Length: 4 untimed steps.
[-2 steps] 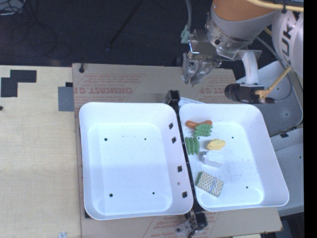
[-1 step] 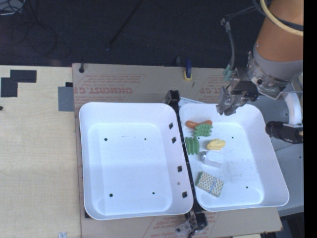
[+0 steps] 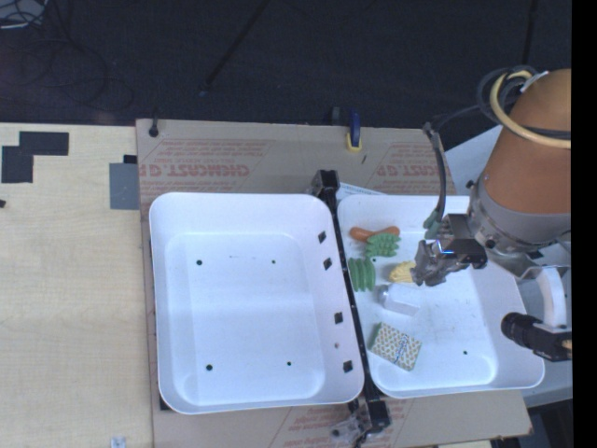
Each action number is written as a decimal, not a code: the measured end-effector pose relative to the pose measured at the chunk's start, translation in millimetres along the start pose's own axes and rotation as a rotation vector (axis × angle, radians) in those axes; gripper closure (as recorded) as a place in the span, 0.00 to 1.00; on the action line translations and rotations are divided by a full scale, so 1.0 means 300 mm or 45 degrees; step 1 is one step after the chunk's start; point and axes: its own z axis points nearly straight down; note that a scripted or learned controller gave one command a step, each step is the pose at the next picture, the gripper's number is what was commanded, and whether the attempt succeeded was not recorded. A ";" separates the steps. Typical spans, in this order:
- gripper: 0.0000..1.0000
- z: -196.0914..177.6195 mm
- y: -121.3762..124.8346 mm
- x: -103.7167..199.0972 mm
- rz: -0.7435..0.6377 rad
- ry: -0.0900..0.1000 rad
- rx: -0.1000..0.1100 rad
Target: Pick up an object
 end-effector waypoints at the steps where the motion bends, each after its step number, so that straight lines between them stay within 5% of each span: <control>1: 1.00 -0.016 -0.040 0.185 -0.004 0.000 -0.002; 2: 1.00 -0.144 0.144 0.270 -0.001 -0.001 -0.004; 3: 1.00 -0.155 0.023 0.418 -0.001 -0.001 -0.002; 4: 1.00 -0.505 -0.043 0.520 -0.004 -0.001 -0.008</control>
